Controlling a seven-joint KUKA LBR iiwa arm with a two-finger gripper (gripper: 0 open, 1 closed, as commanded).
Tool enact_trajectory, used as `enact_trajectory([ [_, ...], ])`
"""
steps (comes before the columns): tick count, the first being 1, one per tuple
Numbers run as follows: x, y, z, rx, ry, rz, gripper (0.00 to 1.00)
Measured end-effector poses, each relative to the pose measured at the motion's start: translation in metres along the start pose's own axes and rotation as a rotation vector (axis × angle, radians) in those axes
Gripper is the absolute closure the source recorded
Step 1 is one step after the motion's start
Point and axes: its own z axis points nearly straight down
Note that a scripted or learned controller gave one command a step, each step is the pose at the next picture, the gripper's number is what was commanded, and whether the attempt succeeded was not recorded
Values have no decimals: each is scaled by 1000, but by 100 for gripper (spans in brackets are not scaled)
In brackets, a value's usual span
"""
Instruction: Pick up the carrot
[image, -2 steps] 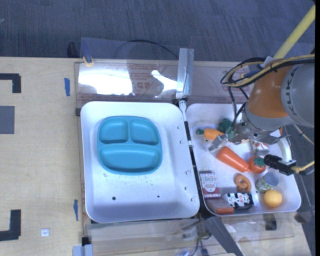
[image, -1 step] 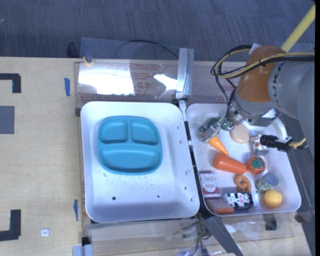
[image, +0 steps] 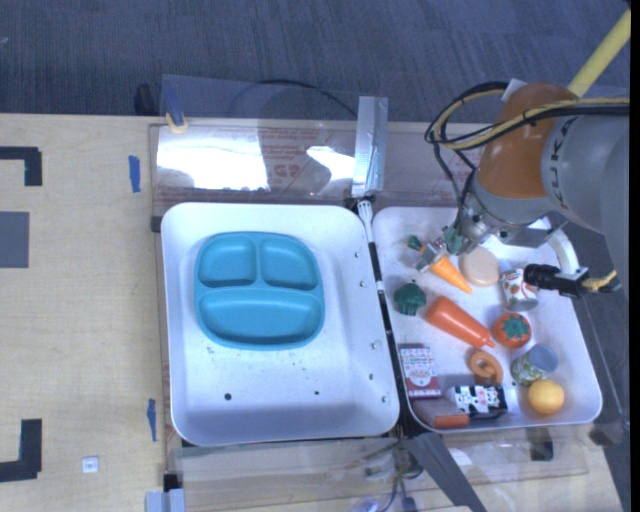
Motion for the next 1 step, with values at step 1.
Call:
enact_trajectory([
  [1, 48, 45, -88, 1, 3, 277, 100],
])
